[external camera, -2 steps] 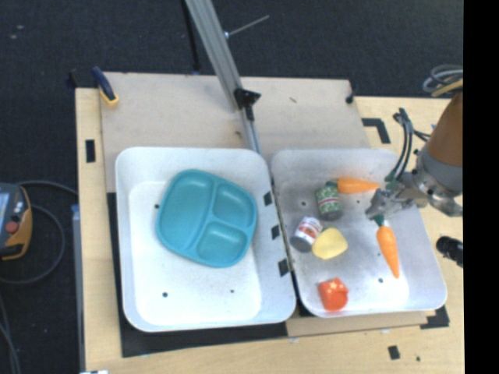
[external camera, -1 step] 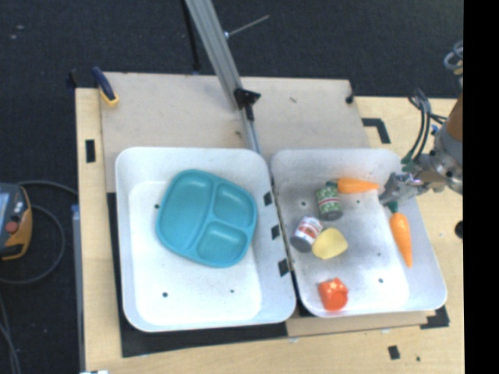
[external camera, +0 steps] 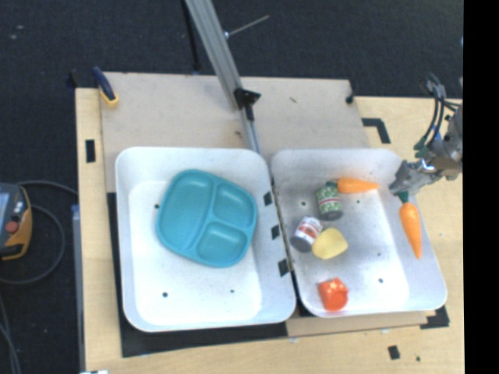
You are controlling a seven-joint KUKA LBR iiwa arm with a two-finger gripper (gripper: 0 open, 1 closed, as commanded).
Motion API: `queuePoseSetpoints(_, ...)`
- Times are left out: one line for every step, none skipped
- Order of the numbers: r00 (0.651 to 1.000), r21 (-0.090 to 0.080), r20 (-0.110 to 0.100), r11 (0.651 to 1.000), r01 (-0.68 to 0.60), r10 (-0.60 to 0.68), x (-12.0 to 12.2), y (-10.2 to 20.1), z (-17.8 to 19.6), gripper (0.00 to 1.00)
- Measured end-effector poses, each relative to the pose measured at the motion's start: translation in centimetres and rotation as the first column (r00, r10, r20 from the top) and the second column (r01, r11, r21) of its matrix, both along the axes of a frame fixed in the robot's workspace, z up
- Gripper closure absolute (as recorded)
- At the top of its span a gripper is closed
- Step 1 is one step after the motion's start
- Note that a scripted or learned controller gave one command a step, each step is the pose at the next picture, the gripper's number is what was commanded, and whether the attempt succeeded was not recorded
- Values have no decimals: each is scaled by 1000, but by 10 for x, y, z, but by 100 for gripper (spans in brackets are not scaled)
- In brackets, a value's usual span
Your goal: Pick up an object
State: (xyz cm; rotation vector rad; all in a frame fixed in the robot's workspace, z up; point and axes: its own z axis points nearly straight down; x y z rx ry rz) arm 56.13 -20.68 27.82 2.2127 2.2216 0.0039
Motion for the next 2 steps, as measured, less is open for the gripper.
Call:
queuePoseSetpoints(1000,2,-1,1000,-4,4,10,52,5,100)
queuePoseSetpoints(1000,3,-4,1000,-4,4,15,110,5,100)
